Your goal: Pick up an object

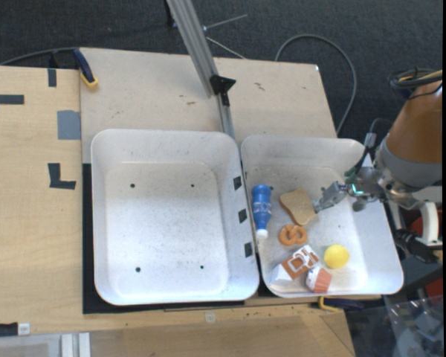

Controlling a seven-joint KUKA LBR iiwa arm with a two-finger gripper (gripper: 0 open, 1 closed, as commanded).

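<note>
Right bin [334, 151] holds bottle [261, 204], bread [298, 205], pretzel [292, 235] (touching bread).

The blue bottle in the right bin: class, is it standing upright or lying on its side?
Lying on its side. The blue bottle stretches lengthwise along the right bin's left wall, its white end pointing toward the camera.

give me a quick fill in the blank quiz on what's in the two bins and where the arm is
1. All the loose objects lie in the ____ bin as the camera sees it.
2. The bottle lying beside the wall between the bins is ____ in colour.
3. The small ball near the right bin's front is ____.
4. The gripper sits just to the ____ of the tan bread-like slice in the camera view.

Missing words: right; blue; yellow; right
</note>
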